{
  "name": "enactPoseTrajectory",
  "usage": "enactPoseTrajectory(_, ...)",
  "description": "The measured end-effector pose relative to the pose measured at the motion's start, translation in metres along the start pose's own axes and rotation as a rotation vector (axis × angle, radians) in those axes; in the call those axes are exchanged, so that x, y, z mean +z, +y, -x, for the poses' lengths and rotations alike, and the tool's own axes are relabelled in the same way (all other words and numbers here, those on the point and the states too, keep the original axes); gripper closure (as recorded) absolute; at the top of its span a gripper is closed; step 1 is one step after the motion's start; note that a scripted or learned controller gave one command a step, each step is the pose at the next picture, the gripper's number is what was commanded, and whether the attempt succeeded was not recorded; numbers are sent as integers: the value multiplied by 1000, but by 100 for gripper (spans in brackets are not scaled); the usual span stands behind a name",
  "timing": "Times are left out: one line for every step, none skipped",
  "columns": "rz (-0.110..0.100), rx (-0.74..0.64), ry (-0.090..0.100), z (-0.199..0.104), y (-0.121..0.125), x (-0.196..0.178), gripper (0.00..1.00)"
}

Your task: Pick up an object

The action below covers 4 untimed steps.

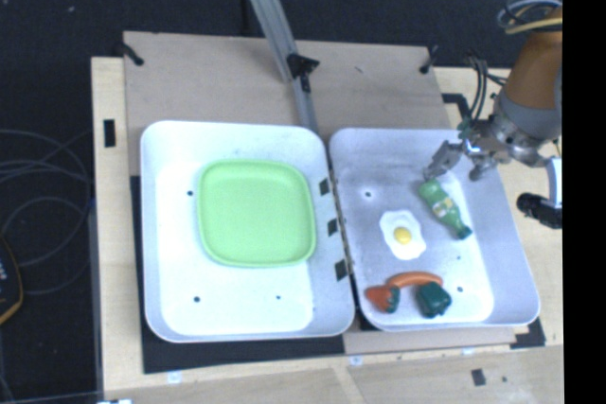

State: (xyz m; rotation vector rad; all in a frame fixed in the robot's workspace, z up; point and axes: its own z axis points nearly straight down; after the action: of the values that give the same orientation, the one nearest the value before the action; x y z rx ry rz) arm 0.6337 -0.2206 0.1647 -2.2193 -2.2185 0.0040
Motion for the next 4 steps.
enactPoseTrajectory(1, 0, -1, 3, 3, 43, 0)
enactPoseTrajectory(11, -1, -3, 4, 6, 27, 100)
enactPoseTrajectory(9, 0, -2, 4, 7, -16, 100)
enactPoseTrajectory(9, 0, -2, 4, 8, -55, 100)
